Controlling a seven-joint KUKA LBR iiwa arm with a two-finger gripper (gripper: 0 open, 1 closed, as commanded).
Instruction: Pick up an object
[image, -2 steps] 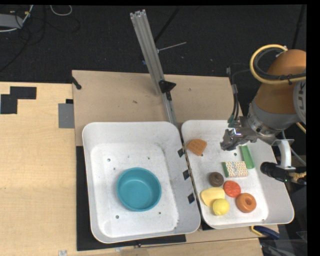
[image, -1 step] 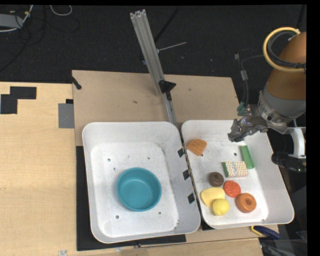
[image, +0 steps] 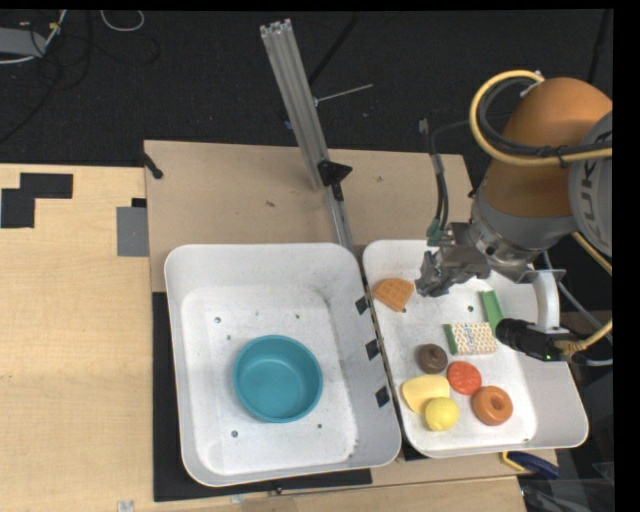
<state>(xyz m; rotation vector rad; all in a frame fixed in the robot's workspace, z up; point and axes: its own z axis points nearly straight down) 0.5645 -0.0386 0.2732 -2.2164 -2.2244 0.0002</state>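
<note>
Orange-brown piece: a waffle-like toy (image: 393, 293) lies at the upper left of the right bin (image: 560, 425), close to the wall between the two bins.
Gripper: the gripper (image: 432, 283) is low over the right bin, just to the right of the waffle-like toy and a little above it in the camera view.
Fingers: I cannot tell if they are apart or together; the dark wrist parts cover them, and nothing is seen between them.
Direction: the toy lies to the camera's left of the gripper, near but not touching, as far as I can see.
Long axis: the toy is almost as wide as long, so I judge that the grasp angle matters little.
Other choices: a green stick (image: 490, 308) and a speckled block (image: 471, 338) lie to the right and below; a brown ring (image: 432, 357), a red disc (image: 463, 377), a yellow piece (image: 428, 402) and an orange donut (image: 492, 405) are further down.
Left bin: the left bin (image: 200, 280) bears a teal bowl (image: 278, 377), well apart from the gripper.
Judgement: the waffle-like toy is the nearest target; a small shift left is needed.
</note>
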